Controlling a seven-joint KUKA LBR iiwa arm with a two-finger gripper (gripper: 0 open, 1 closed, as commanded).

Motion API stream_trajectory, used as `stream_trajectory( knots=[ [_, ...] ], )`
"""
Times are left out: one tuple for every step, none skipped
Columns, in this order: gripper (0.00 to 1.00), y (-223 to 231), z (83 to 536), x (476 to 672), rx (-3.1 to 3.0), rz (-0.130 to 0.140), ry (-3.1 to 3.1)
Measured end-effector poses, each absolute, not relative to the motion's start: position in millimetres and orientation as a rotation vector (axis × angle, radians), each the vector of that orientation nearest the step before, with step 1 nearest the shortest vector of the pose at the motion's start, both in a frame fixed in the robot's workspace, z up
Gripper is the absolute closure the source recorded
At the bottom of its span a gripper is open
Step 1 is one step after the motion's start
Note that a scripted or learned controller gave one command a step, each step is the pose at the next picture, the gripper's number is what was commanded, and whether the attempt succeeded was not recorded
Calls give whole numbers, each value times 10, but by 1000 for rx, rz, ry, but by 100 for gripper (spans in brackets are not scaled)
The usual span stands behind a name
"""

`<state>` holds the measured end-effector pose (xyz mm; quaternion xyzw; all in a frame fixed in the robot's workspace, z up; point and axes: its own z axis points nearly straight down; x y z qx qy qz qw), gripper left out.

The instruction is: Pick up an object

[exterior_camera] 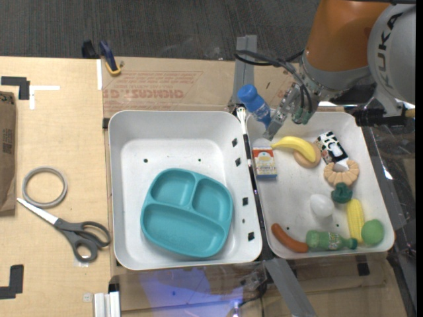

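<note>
Pincer (273, 127) pinches a glossy blue plastic bottle (254, 104), tilted over the right bin's (370, 177) back-left corner; a smooth curved banana (297, 148) lies just beside.

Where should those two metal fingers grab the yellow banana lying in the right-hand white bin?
Probably across the middle of the curved yellow banana, coming straight down from above. It lies flat on the floor of the right white bin, its arc bulging toward the far wall, so the narrow width at mid-length suits two fingers best. The small orange-and-white carton sits close by its left tip, so stay clear of that end.
</note>
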<state>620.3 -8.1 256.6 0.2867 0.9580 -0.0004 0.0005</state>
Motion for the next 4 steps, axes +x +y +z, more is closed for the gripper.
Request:
stream_trajectory(
  knots=[
    [100, 85, 2838, 6099, 1217, -1, 2894],
    [100, -518, 3403, 6148, 1376, -2, 2822],
    [100, -505, 2239, 5913, 1494, -3, 2765],
    [100, -48, 2397, 6140, 1528, -1, 2744]
  ],
)
